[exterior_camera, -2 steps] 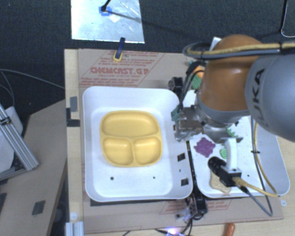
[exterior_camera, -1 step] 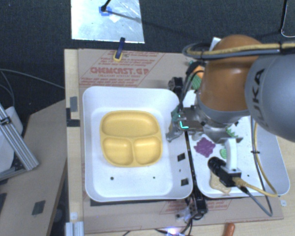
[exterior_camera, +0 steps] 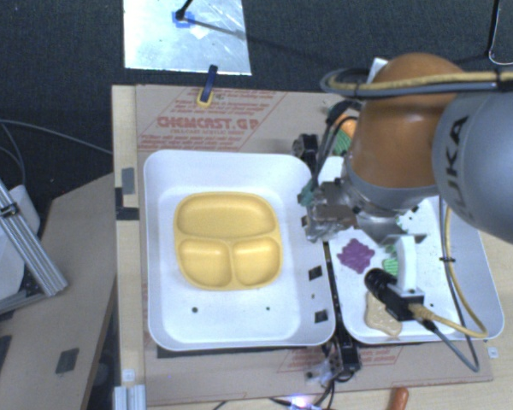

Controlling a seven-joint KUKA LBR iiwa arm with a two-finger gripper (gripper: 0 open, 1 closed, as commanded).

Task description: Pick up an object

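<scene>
In the right white bin (exterior_camera: pixel 487 310), near its left wall, lies a flat purple leaf-shaped toy (exterior_camera: pixel 356 254). The grey arm's claw (exterior_camera: pixel 327 216) hangs just left of and above it, over that wall; whether it is spread I cannot tell.

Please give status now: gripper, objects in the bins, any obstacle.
Arm low over right bin. Purple piece, green piece, tan piece lie loose there. Yellow tray sits in left bin. Arm covers the right bin's far half.

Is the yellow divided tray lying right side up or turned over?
Right side up: the yellow divided tray in the left bin shows three hollow compartments facing upward.
</scene>
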